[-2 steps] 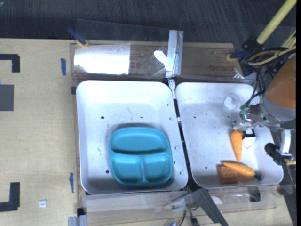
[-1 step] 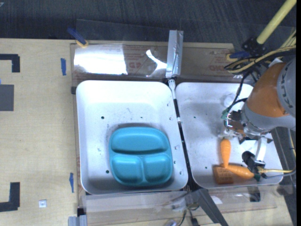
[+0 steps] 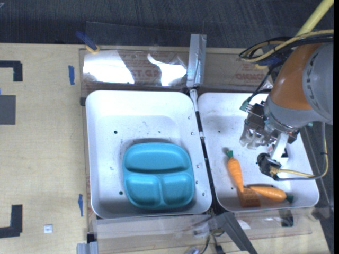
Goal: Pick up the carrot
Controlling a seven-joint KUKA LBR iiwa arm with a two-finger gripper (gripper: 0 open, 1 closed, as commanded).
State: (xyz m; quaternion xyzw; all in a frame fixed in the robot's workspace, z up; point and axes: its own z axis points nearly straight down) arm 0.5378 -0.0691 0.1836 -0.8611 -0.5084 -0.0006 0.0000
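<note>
Fingers of the gripper (image 3: 253, 137) (state indeterminate, nothing visibly held) should descend toward seven o'clock, straddling the upright carrot (image 3: 235, 174) across its width.

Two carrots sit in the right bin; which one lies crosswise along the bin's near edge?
The lower carrot, lying roughly horizontal near the bottom rim. The other carrot runs nearly upright, green tip pointing up.

Right bin (image 3: 212, 110) upper-left floor bare, two carrots (image 3: 235, 173) (image 3: 267, 193) crowding its near wall, brown block (image 3: 249, 199) wedged between them, gripper (image 3: 253, 140) above right half, divided blue tray (image 3: 158, 174) filling left bin (image 3: 106, 110) near half.
</note>
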